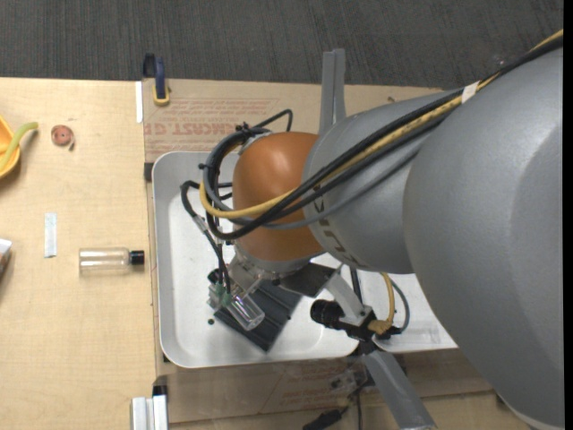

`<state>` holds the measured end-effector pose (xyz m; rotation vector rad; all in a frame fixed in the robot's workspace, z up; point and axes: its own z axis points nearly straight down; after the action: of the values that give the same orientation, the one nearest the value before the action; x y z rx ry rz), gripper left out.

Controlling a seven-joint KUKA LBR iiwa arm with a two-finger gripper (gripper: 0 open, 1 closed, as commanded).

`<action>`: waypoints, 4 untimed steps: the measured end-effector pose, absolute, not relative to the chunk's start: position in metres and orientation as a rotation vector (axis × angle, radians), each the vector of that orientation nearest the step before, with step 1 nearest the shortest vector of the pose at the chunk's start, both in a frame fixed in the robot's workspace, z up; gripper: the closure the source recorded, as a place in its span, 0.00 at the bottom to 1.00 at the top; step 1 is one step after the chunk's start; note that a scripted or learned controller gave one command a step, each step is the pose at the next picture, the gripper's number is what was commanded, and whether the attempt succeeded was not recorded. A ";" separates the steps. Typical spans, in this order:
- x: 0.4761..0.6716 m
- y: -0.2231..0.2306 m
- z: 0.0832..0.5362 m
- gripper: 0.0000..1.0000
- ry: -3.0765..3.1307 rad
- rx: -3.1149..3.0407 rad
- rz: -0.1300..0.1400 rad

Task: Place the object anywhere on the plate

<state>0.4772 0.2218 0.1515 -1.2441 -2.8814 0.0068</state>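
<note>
A white bin is seen from above on a pale wooden bench, and much of it is hidden by a large grey arm reaching in from the right. An orange band is seen above the wrist, with black and yellow cables looped around it. The end effector is lowered to the bin floor near the bin's front left, over a dark flat object. A small clear part is seen at its tip. Whether the fingers are spread or pressed together cannot be told, and the dark object cannot be identified. No plate can be made out; the rest of the bin is covered by the arm.

On the bench left of the bin, a clear bottle with a black cap is laid on its side. A small white strip lies further left, a round reddish piece sits nearer the far edge, and a yellow item is cut off at the left border. A blue clamp is fixed at the bench's far edge.

Faint reddish printing is seen on the board behind the bin, mirrored and too blurred to be read. Dark grey carpet is seen beyond the bench.
</note>
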 end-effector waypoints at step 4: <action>0.495 0.199 0.171 1.00 -2.865 -1.284 0.006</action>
<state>0.4950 0.1994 0.1711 -1.2836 -2.8645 0.0057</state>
